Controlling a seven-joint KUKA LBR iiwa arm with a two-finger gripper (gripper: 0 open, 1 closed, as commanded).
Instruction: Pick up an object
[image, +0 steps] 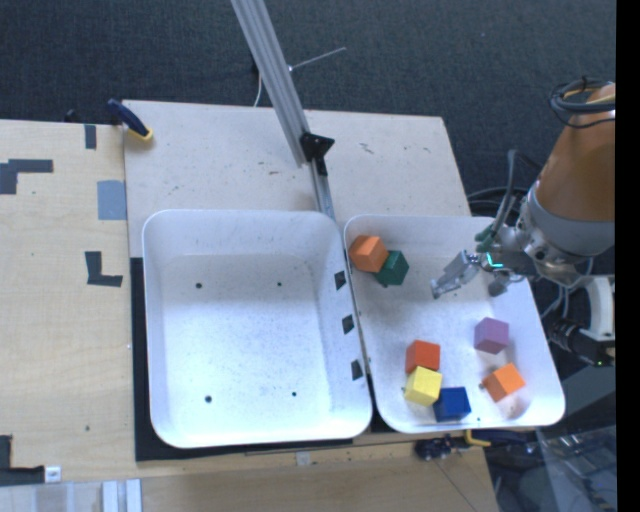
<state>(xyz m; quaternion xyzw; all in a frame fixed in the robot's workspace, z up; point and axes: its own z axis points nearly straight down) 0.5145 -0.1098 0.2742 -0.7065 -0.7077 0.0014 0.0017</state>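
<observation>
The right bin (400, 228) holds several small blocks. An orange block (368, 253) touches a green block (393, 268) near its far left corner. Toward the front lie a red-orange block (423, 355), a yellow block (423, 385) and a blue block (452, 402) in a cluster. A purple block (491, 335) and another orange block (505, 381) sit at the right side. My gripper (472, 281) hovers over the bin's right middle, above the purple block and right of the green one. It is open with nothing between its fingers.
The left bin (160, 300) lies beside the right one. A slanted metal bar (280, 85) runs down to the junction of the bins. A blue-and-yellow tool (130, 120) lies on the board at far left. The arm's orange band (585, 170) rises at the right.
</observation>
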